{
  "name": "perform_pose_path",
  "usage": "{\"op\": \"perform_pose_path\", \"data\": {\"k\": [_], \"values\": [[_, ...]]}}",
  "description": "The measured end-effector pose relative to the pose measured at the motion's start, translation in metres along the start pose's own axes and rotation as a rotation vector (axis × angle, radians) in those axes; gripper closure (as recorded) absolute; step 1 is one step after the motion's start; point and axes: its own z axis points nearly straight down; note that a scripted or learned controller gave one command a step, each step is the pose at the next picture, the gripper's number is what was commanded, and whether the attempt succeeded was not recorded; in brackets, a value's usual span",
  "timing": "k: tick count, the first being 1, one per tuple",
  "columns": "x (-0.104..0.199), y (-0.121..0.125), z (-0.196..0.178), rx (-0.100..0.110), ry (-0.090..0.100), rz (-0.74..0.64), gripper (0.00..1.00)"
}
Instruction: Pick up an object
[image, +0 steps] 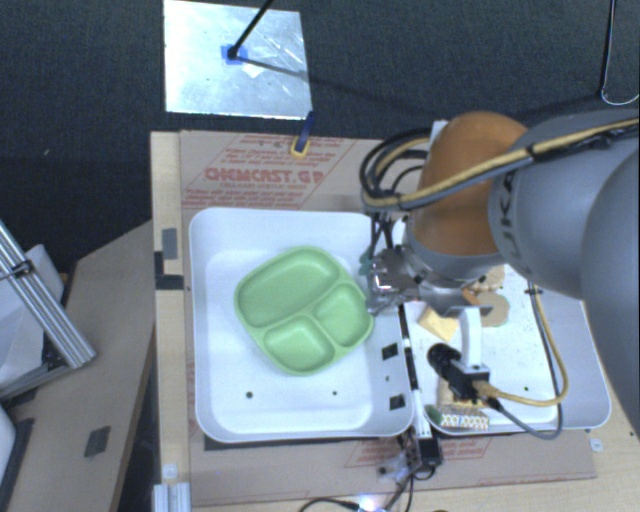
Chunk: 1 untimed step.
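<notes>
A light green divided plate (300, 310) lies flat in the middle of the left bin (215, 400). My gripper (380, 282) hangs low over the wall between the two bins, just off the plate's right rim. The wrist and arm cover much of the right bin (575, 400). Under the wrist, a yellow wedge-shaped piece (436, 323) and a tan object (492, 308) peek out in the right bin. A small pale item with a toothed edge (460, 420) lies at that bin's front left corner. I see nothing held in the gripper.
A sheet of cardboard (260, 175) with red print lies under both bins. A shiny metal plate (235, 60) sits on the dark floor at the back. A metal frame (40, 310) stands at the left edge.
</notes>
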Motion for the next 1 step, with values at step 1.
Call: {"op": "perform_pose_path", "data": {"k": [1], "values": [[0.0077,0.0104,0.0108,-0.001,-0.001,0.001,1.00]]}}
